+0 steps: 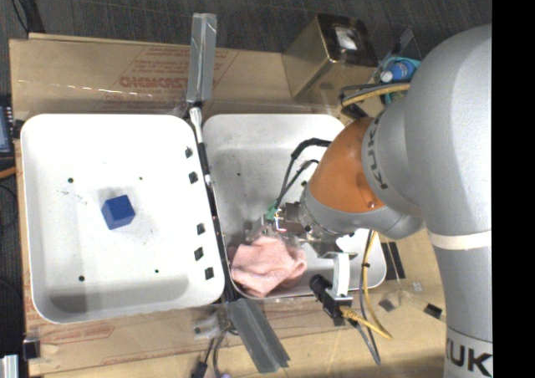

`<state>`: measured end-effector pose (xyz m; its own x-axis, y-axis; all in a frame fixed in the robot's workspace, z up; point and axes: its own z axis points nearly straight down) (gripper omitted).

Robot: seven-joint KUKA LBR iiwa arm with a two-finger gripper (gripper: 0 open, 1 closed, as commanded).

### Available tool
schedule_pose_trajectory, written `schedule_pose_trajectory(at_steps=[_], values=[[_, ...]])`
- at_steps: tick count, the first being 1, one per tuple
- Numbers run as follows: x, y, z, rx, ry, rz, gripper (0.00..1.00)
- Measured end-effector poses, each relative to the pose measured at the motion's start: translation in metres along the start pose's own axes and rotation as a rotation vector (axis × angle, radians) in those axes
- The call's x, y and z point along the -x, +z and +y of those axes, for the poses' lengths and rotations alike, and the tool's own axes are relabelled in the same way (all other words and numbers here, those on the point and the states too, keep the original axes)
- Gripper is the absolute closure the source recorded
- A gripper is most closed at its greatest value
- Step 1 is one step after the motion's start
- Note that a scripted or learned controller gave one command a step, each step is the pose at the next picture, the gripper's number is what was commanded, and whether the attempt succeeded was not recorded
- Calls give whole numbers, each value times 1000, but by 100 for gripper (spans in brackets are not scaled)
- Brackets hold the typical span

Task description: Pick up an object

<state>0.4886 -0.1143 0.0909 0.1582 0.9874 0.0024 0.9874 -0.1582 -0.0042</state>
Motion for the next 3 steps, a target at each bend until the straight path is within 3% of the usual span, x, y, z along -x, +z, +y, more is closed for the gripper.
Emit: schedule_pose_trajectory(at_steps=[1,2,3], values=[[0,-9,0,-2,-3,0,100],[-70,-101,33,3,-413,-3,100],[-70,-101,33,3,-413,-2,0]])
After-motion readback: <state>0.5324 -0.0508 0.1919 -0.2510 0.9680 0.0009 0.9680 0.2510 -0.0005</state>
